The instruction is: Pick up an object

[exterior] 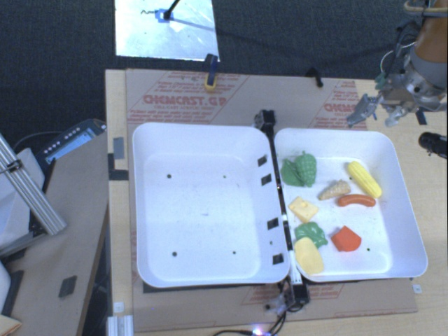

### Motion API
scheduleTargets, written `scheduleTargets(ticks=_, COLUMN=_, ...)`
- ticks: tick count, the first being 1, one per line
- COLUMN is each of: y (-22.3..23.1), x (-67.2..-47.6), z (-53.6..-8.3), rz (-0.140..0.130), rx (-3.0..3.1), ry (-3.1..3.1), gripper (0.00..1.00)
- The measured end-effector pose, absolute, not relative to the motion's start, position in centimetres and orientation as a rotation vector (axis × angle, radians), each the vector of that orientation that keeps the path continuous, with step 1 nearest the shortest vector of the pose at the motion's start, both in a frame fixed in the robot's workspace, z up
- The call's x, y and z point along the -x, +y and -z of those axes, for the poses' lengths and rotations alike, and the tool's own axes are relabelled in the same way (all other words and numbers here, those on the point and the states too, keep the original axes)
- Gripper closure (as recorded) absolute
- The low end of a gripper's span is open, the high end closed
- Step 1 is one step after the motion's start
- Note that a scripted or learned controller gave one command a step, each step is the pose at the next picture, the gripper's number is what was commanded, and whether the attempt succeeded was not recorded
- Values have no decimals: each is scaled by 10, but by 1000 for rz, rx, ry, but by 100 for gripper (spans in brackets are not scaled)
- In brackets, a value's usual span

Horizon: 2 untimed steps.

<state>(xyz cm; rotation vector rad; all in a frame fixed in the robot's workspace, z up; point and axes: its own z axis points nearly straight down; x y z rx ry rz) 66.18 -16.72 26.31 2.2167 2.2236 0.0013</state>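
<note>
The right bin (402,208) holds several toy foods: a green leafy piece (300,169), a yellow corn cob (365,178), a tan piece (334,190), a red-orange sausage (356,201), a yellow cheese wedge (303,209), a green broccoli piece (310,232), an orange-red block (346,239) and a pale yellow piece (309,256). My gripper (378,112) hangs above the bench just beyond the right bin's far rim, at the upper right. Its two fingers stand apart with nothing between them.
The left bin (203,208) lies beside the right one, joined by a black hinge strip (276,187). A yellow and blue clamp (210,72) sits at the cardboard's far edge. A shiny metal sheet (164,19) lies beyond the bench.
</note>
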Motion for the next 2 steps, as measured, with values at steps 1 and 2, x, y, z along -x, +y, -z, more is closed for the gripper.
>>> scheduleTargets(ticks=1, y=-186, x=-608, z=-137, rz=9, rx=-2230, ry=2226, gripper=0)
scheduleTargets(ticks=2, y=-126, x=-671, z=-82, rz=-6, rx=-2208, ry=2232, gripper=0)
